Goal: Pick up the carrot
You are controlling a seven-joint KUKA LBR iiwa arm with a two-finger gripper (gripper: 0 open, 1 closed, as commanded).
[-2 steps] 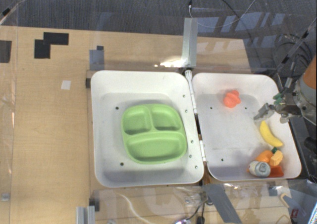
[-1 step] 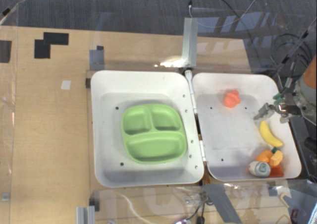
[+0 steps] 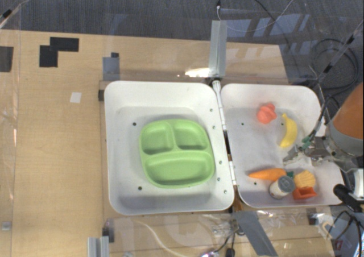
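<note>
Two white bins sit side by side, the right bin under the gripper, whose finger state I cannot tell. The banana lies just up-left of it, the carrot down-left, unheld.

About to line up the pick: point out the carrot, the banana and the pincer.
carrot (image 3: 267,174), camera view, middle of its orange body.
banana (image 3: 289,131), camera view, middle of its curve.
pincer (image 3: 297,154), camera view, between its fingertips.
</note>
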